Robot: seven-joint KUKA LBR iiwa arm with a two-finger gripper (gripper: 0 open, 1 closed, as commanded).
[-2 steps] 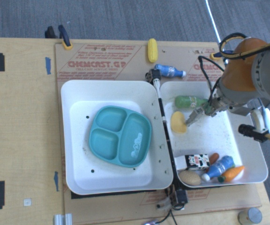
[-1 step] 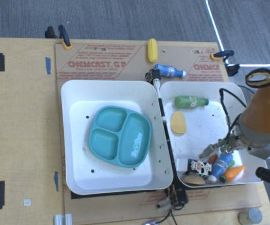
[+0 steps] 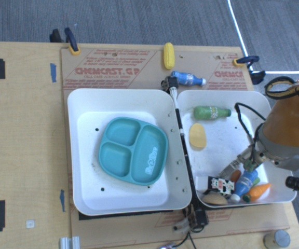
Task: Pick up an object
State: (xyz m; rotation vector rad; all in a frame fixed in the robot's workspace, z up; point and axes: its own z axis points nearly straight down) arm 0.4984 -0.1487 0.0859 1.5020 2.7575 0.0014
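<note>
My gripper [image 3: 239, 168] is low in the right bin [image 3: 219, 139], at its front right part, under the grey wrist and orange band. Right below it lies a cluster of small items: a blue bottle [image 3: 246, 183], an orange carrot [image 3: 260, 191], a black-and-white packet [image 3: 220, 185] and a tan piece [image 3: 215, 199]. A small brown item [image 3: 235, 175] sits against the gripper's tip. Farther back in the same bin lie a green bottle [image 3: 211, 112] and a yellow oval piece [image 3: 197, 136].
The left bin [image 3: 82, 154] holds a teal divided plate [image 3: 134, 150]. Behind the bins, on the cardboard, lie a yellow corn cob [image 3: 168, 55] and a blue bottle [image 3: 187, 79]. Black cables run over the right bin's far right rim.
</note>
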